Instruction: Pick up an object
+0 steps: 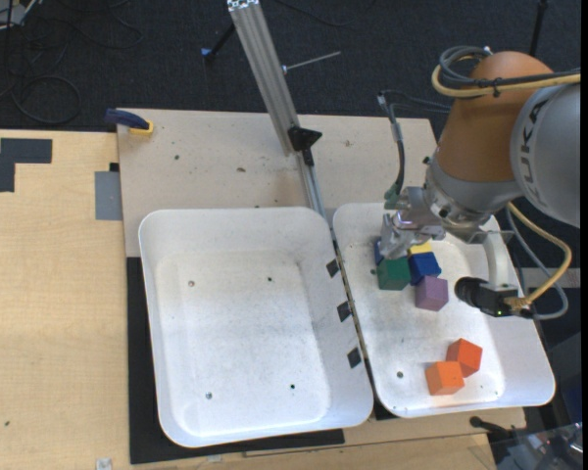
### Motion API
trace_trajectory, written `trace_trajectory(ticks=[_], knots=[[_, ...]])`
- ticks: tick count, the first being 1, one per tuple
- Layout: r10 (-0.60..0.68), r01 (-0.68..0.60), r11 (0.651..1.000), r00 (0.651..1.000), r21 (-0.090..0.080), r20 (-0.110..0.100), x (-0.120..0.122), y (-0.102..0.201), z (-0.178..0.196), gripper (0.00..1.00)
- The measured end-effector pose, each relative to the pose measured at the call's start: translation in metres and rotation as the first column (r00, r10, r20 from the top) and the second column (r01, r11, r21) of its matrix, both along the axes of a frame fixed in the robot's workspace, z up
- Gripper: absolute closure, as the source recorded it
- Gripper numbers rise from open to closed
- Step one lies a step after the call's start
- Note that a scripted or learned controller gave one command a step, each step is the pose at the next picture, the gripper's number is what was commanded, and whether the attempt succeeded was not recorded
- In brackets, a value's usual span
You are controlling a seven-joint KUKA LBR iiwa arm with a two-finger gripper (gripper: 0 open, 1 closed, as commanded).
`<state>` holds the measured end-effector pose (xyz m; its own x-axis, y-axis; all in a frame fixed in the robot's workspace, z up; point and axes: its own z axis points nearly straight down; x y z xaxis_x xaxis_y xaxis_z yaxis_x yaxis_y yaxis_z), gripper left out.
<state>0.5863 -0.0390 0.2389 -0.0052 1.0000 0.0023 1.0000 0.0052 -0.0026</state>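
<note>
The gripper hung right above the green block, which sat just below it. I could not tell if it gripped anything.

- Slanted aluminium rail with checkered tip, behind the bins.
- Blue-and-yellow clamp at the bench's far left corner.
- Black clips between the two bins.
- Cables on dark floor.

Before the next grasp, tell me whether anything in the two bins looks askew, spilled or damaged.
Nothing looks spilled or damaged. The small green cube, blue cube, yellow cube and purple cube crowd together under the gripper; two orange cubes sit apart near the right white bin's front.
</note>
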Motion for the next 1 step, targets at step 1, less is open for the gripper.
trace_trajectory(ticks=[1], knots=[[0.000, 0.000, 1.000, 1.000, 0.000, 0.000, 0.0010, 0.0556, 0.0029, 1.00]])
